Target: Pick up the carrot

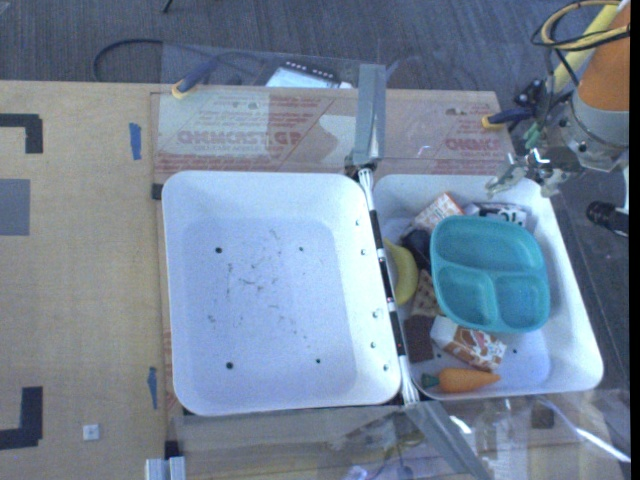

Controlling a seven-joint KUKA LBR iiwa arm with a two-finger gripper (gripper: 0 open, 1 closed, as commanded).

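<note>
The orange carrot (468,379) lies along the near edge of the right bin (575,313), its green end pointing left. My gripper (528,171) hangs over the bin's far right corner, far from the carrot, below the orange wrist band. Its fingers look spread with nothing between them.
A teal divided plate (490,273) fills the middle of the right bin, over small boxes and packets (473,346). A yellow banana (404,271) and a dark item lie by the bin's left wall. The left bin (265,288) sits beside it. Cables hang by the arm at upper right.
</note>
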